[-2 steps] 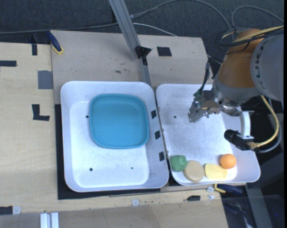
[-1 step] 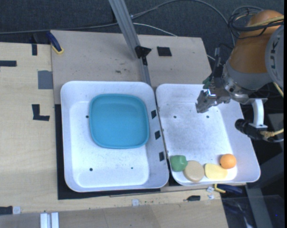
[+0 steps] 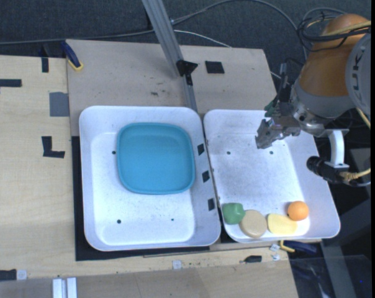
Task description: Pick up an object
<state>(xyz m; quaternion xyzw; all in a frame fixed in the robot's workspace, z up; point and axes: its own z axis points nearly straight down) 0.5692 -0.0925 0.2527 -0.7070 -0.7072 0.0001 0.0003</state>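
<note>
Orange ball (image 3: 297,210) — right bin's (image 3: 249,166) corner

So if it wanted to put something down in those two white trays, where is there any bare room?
The right white bin has bare floor between the gripper and its near edge, where a green block, tan disc, yellow piece and orange ball crowd together. In the left white bin, a blue square plate leaves a bare strip along the near side.
</note>
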